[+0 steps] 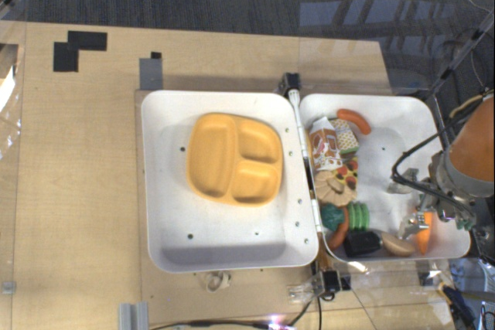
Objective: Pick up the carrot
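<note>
The carrot (423, 237) is a small orange piece lying in the front right corner of the right bin (387, 158). My gripper (421, 219) hangs directly over it, very close to its upper end, and the gripper body hides part of the carrot. The arm's orange band (473, 149) sits just above and to the right.
A yellow divided plate (234, 158) lies in the left bin (166, 228). The right bin's left side is crowded with a bottle (326, 147), a red sausage (354, 120), a green ribbed piece (357, 214), a black item (362, 243) and a tan piece (397, 246) beside the carrot.
</note>
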`<state>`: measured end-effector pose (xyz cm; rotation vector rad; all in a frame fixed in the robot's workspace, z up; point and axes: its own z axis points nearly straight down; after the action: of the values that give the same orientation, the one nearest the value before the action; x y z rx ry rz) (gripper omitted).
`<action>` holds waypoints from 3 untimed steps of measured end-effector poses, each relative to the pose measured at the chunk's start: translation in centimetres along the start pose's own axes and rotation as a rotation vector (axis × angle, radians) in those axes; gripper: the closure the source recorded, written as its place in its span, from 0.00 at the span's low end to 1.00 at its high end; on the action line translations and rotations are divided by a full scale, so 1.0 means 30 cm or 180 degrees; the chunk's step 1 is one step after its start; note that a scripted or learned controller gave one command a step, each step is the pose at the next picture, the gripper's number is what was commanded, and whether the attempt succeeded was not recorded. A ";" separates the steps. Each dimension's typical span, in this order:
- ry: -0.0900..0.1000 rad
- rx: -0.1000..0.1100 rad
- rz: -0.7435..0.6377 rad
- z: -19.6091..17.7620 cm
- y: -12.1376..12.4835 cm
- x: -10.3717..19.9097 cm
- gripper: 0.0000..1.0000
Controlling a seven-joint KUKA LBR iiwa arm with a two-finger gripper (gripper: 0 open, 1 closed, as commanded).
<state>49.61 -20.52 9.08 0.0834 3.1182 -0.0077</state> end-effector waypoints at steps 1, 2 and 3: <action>0.0000 0.0000 0.0000 0.000 0.000 0.000 0.00; 0.0000 0.0000 0.0001 0.000 0.000 0.000 0.00; 0.0001 0.0000 0.0001 0.000 0.000 0.000 0.00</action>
<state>49.60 -20.52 9.07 0.0838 3.1184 -0.0076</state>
